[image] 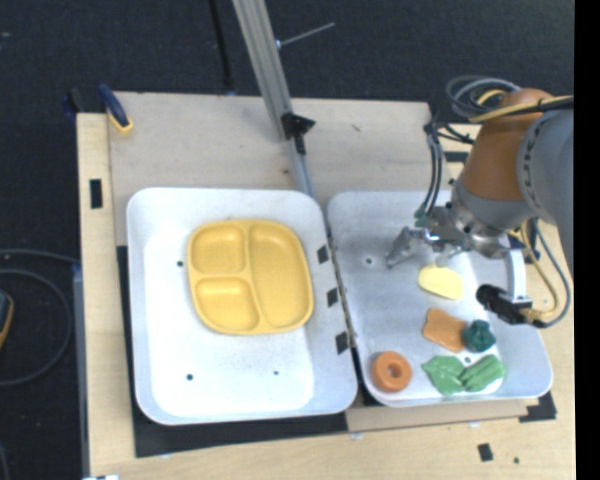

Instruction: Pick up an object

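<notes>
The green toy [464, 374] and orange ring [391, 370] lie at 6 o'clock in the right bin [372, 230]. We see the hand [420, 245] at 12 o'clock, fingers spread, holding nothing. The yellow piece [440, 283] lies just beside it; we should centre over it, then descend squarely before closing.
</notes>
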Motion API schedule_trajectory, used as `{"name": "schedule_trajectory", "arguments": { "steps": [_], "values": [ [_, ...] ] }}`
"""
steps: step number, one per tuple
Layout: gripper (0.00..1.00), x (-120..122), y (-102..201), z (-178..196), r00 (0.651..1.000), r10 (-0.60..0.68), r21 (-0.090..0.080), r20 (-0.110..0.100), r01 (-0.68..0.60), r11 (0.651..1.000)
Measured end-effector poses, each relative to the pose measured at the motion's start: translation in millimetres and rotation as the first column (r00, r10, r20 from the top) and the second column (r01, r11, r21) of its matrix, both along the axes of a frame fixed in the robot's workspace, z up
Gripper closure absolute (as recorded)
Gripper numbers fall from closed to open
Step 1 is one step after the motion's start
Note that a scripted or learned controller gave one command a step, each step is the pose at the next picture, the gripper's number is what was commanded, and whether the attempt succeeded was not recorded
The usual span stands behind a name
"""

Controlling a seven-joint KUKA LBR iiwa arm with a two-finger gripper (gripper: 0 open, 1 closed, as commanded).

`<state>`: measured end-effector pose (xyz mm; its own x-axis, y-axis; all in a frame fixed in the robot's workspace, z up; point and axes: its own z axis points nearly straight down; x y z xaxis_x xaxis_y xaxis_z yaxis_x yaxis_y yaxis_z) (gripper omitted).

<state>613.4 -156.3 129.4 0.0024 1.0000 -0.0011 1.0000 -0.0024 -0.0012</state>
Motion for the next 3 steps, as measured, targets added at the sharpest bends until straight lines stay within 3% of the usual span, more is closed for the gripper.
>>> {"name": "schedule_trajectory", "arguments": {
  "steps": [1, 2, 3],
  "values": [
    [1.0, 2, -1, 14, 1.0, -0.002, -0.001, 0.006, 0.002, 1.0],
    [1.0, 10, -7, 76, 1.0, 0.004, -0.002, 0.009, -0.004, 1.0],
    [1.0, 11, -8, 107, 1.0, 0.005, 0.0, 0.006, -0.005, 1.0]
  ]
}}
